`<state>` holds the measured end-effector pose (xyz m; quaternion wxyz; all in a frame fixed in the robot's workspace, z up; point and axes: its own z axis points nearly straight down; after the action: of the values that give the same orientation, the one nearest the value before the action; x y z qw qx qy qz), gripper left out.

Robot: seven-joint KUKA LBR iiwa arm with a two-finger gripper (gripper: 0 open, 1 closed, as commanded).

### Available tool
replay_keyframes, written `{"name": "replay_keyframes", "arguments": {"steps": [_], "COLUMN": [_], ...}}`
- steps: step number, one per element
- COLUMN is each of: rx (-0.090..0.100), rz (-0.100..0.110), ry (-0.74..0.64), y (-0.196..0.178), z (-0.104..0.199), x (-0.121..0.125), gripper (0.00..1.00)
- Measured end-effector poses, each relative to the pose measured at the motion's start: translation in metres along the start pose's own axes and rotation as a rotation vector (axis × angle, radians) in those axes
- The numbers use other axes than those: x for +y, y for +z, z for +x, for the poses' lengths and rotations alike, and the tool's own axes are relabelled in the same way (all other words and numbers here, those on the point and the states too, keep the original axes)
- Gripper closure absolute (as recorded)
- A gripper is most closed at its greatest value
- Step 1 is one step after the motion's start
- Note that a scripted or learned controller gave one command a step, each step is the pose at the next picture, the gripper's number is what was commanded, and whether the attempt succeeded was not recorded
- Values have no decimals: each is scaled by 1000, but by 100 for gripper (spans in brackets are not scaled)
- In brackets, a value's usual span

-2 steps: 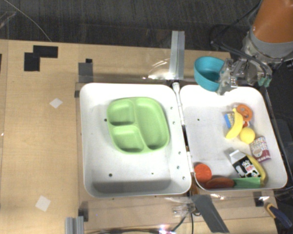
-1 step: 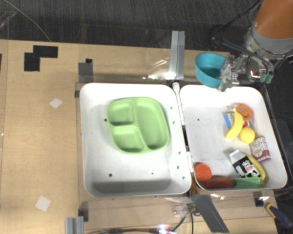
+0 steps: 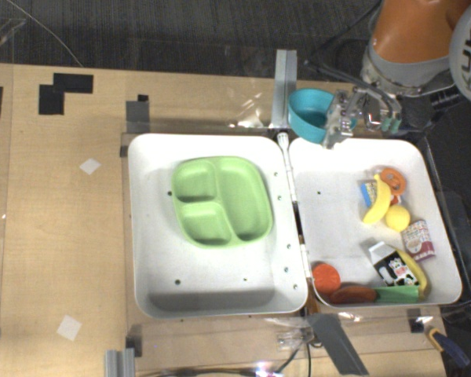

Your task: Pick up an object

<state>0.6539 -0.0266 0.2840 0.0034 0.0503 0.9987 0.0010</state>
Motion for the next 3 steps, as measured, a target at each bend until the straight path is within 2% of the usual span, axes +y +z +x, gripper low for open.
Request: {"name": "replay_keyframes", "arguments": {"steps": [1,2,3], "rx": [-11,1,-7], "rz": [-1,1,1], "ry": [-3,-187,-188], "y": [-14,6,-7], "z": [-2,40,38], "x": [1,11,12], "gripper": [100,100,100]}}
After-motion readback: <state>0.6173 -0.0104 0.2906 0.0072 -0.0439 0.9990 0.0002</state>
